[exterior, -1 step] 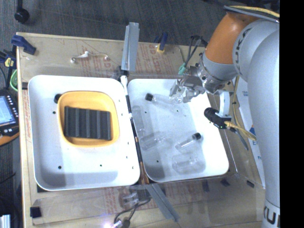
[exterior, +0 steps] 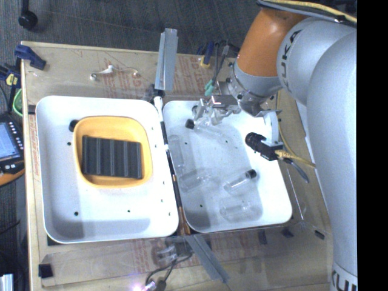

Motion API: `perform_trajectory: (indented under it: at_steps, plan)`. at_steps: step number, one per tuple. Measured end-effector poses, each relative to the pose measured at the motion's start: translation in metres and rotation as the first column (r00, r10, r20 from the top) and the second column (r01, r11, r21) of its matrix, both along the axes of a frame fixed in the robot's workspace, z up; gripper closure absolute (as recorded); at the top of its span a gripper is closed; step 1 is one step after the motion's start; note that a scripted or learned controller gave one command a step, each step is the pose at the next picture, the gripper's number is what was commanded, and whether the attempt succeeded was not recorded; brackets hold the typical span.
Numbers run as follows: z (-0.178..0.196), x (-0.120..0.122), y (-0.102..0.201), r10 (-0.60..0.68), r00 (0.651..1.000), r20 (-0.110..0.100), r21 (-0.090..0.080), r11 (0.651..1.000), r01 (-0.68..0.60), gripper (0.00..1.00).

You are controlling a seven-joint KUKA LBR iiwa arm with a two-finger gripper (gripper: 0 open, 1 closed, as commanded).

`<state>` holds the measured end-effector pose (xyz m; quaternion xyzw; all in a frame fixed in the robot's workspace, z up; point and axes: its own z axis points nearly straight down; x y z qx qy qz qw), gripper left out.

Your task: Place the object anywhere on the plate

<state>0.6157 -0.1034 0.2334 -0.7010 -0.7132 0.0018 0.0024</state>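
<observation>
Plate [exterior: 112, 129]: yellow, left bin | gripper [exterior: 203, 115]: right bin, jaws unclear | arm lettering [exterior: 290, 48]: possibly "KUKA"

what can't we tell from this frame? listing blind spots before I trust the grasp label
- Gripper, camera view: small and cluttered at the far edge of the right bin; whether it holds anything can't be made out.
- Clear vials in the right bin: transparent on white, so their count and outlines are uncertain.
- Dark ridged insert on the yellow plate in the left bin: too coarse to identify.
</observation>
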Motion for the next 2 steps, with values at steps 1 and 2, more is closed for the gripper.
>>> perform_trajectory:
  at_steps: [1, 2]
  plan:
    - [-0.025, 0.039, 0.069, 0.032, 0.999, -0.008, 0.000, 0.999, -0.032, 1.00]
    - [-0.007, -0.018, 0.073, 0.248, 0.969, 0.002, 0.000, 0.969, -0.248, 1.00]
